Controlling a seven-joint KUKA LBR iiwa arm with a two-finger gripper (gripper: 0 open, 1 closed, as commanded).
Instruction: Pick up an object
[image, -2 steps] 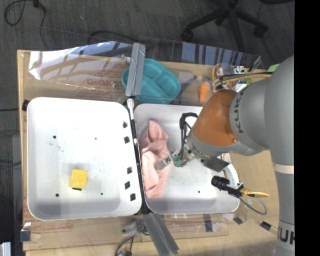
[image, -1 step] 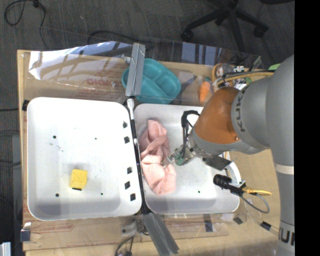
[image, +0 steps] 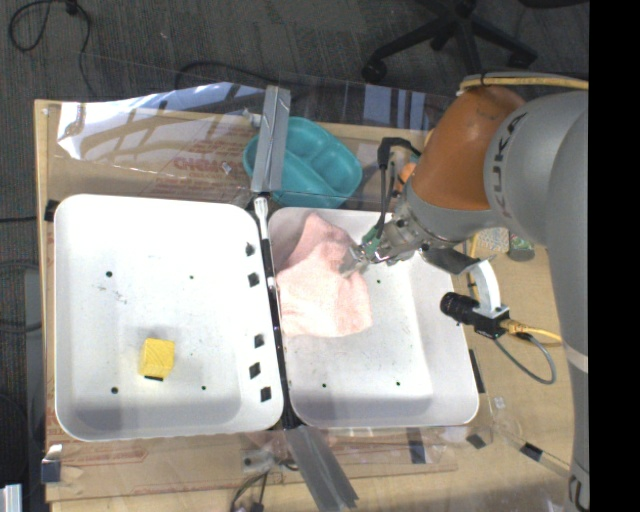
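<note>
Yellow block (image: 157, 358): small, squarish, far left of the hand, in left bin (image: 90, 250). Pink cloth (image: 320, 282): crumpled, pale, right bin (image: 440, 390), directly beneath the hand (image: 362, 254). Hand: touches cloth's upper edge; opening and hold cannot be told.

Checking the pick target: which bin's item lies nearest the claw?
The pink cloth in the right bin, under the claw; the yellow block lies far left.

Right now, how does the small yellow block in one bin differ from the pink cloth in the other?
The small yellow block is compact and squarish; the pink cloth is much larger, crumpled and spread out. The block lies alone in the left white bin; the cloth lies in the right white bin, with the gripper at its edge. Both rest on a bin floor.
</note>
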